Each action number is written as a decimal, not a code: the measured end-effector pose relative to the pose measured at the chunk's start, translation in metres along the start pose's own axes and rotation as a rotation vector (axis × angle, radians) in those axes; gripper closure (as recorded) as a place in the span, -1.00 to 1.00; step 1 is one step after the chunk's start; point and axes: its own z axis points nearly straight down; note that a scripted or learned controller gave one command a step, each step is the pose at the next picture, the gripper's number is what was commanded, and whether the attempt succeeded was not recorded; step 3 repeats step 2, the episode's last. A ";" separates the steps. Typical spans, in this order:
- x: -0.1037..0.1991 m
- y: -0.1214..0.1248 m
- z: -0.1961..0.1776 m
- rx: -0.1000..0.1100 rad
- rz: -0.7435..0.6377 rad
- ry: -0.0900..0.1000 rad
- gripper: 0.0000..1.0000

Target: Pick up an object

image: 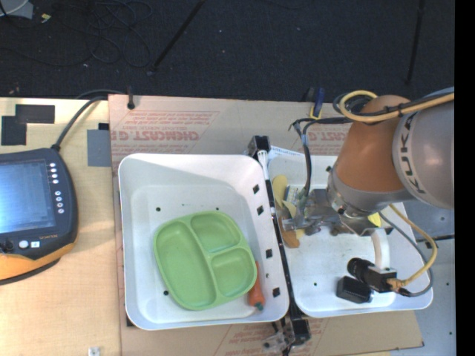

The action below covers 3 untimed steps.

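Pincer (297,215) over right bin (320,291), open or closed unclear, green plate (199,264) in left bin (152,180)

Bright, even light falls on the bench (89,295), and the left bin (141,199) and right bin (320,271) glare almost featureless white, while the floor (237,35) beyond is nearly black. Soft grey shade lies along the left bin's far wall and beneath the arm (378,154). Fine detail is slightly blurred throughout.

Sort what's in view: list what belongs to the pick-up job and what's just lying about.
Job, likely: hand; right bin; yellow item and brown item beside the hand.
Lying about: green divided plate and orange piece in the left bin; control tablet beside the bins.
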 end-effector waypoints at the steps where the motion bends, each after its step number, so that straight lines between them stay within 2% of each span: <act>1: 0.032 0.080 -0.025 0.001 0.003 0.000 1.00; 2: -0.029 0.058 0.007 0.014 0.013 -0.003 1.00; 3: -0.029 0.058 0.007 0.014 0.013 -0.003 1.00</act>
